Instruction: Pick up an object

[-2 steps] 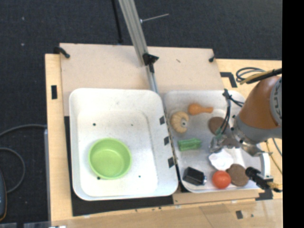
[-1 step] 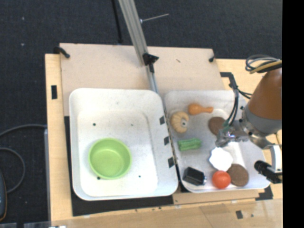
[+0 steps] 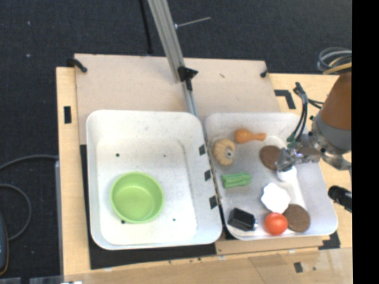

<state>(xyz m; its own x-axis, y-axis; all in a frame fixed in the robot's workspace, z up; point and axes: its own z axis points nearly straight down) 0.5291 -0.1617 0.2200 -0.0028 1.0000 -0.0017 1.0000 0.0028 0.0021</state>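
Observation:
My gripper [image 3: 286,164] hangs low in the right bin [image 3: 249,123], near its right side, just right of a brown disc [image 3: 270,156] and above a white lump [image 3: 275,197]. A small white piece sits at its tip; whether it is held is unclear. Also in the right bin lie an orange gourd-shaped piece [image 3: 248,136], a tan ridged ball [image 3: 224,151], a green block [image 3: 236,180], a black block [image 3: 241,219], a red ball [image 3: 275,223] and a second brown disc [image 3: 298,217].
The left bin [image 3: 118,129] holds a green bowl [image 3: 137,197]. A metal pole [image 3: 169,37] slants down to the gap between the bins. Cables run along the bench's right edge.

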